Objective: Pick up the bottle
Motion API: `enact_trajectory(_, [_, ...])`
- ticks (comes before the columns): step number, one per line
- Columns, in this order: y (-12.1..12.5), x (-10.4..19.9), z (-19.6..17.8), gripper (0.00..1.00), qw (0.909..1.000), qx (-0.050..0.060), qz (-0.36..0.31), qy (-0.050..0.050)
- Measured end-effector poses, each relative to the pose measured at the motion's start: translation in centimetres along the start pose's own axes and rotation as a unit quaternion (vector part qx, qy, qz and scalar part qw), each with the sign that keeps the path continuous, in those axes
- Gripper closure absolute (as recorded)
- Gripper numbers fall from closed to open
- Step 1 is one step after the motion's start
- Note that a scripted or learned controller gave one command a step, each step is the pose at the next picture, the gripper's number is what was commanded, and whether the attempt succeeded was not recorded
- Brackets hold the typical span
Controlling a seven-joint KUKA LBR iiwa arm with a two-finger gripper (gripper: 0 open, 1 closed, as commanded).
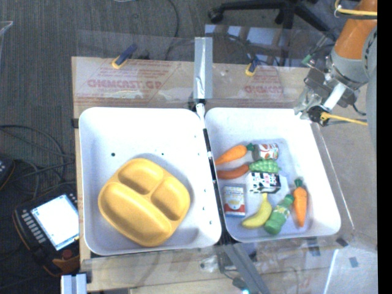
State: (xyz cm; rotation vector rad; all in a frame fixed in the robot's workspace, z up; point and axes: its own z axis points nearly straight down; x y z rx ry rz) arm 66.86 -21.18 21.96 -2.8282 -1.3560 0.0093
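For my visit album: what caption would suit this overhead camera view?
Robot gripper poised at the right bin's far corner, green bottle lying among toy food; yellow tray in the left bin.

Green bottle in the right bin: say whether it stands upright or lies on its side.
On its side. The green bottle lies flat on the right bin floor, between the banana and a carrot.

The green bottle (278, 215) lies tilted on its side near the right bin's front edge, between banana and carrot
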Motion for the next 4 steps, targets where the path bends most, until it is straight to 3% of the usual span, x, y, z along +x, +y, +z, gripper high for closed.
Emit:
enact_trajectory(1, [-0.5,-0.8,0.1,1.00,0.9979,0.001,0.065,0.000])
enact_trajectory(3, [-0.4,-1.8,0.6,1.00,0.9820,0.000,0.189,-0.001])
enact_trajectory(4, [-0.5,-1.9,1.1,1.00,0.9770,0.001,0.213,0.000])
